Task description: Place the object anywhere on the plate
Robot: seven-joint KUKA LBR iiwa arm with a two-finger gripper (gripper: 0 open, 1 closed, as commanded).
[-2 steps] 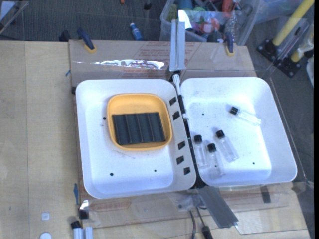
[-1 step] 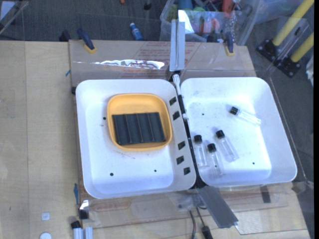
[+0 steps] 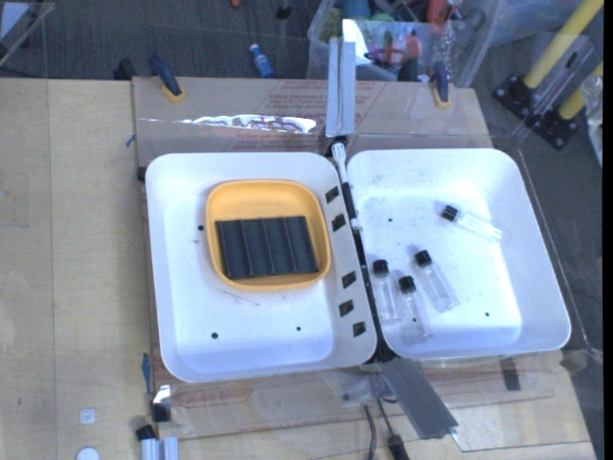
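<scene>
A yellow plate lies in the left white bin, and a dark ribbed rectangular object rests flat across its middle. In the right white bin lie several small clear vials with black caps: one near the upper right, one lower down, and two close to the divider.
A row of small black tabs runs down the divider between the bins. A clear tub of colourful clutter stands behind the bench. Blue clamps grip the back board. A grey bracket juts out at the front.
</scene>
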